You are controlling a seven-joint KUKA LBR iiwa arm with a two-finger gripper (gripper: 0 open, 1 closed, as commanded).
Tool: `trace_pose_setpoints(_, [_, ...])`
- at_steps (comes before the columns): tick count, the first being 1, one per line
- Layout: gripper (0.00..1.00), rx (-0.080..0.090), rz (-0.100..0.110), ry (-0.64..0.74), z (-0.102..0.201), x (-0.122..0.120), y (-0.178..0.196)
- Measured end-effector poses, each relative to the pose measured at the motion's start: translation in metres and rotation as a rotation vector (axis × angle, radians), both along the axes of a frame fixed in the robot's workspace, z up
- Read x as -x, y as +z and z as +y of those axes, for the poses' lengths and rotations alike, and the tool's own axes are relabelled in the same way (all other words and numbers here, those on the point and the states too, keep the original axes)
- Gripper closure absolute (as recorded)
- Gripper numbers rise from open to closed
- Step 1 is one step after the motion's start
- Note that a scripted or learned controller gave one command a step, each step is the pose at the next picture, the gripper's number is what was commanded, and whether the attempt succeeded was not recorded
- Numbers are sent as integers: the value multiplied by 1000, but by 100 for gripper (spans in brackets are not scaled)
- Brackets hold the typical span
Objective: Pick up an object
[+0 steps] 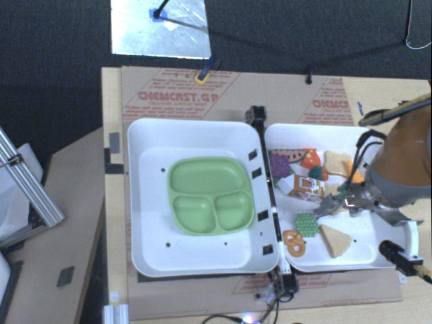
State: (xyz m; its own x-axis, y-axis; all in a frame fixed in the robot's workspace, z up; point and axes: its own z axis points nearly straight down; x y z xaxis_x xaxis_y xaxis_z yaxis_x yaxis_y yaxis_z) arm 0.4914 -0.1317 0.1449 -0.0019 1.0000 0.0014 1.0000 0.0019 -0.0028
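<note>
My gripper hangs low over the middle of the right bin, reaching in from the right. Just below and left of its tips lies a green waffle-like piece. A tan wedge and a small pretzel rest near the bin's front. A printed card-like piece lies just up and left of the tips. Further back are a purple piece, an orange-red piece and a pale bread slice. Nothing visible sits between the fingers.
The left bin holds a green divided plate. A black divider with clips runs between the bins. The arm's orange band looms over the right bin's right side. Cardboard lies under both bins.
</note>
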Motion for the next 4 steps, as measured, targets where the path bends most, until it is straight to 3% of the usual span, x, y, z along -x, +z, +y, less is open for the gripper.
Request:
trace_pose_setpoints(1, [0, 0, -10, -2, -6, -3, -56])
trace_pose_setpoints(2, [0, 1, -13, -1, -6, -7, -56])
trace_pose_setpoints(3, [100, 4, -20, -1, -7, -9, -45])
trace_pose_setpoints(4, [100, 3, -9, 3, -6, -12, 19])
